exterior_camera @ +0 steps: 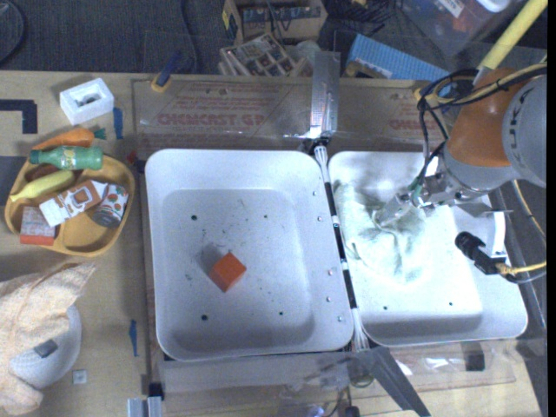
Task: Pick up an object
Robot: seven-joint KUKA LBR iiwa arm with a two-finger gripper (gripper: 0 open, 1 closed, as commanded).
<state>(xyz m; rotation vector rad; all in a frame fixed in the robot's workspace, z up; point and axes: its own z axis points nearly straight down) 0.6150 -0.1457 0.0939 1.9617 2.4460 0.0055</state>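
Far to the left of the jaws, a yellow bowl (pixel 69 224) of toy food, with a green bottle (pixel 68 157) on top, sits on the worktop (pixel 52 94) beside the left bin (pixel 243 250). Inside that bin, well left of the jaws and a little lower in view, an orange cube (pixel 228 271) rests alone on the white floor. In the right bin (pixel 434 268), a pale crumpled cloth (pixel 391 233) lies directly under and around the jaws. The gripper (pixel 413 200) hangs low over the cloth's upper edge; whether its jaws are released or clenched cannot be told. The grey arm (pixel 504 137) with its orange band enters from the right.
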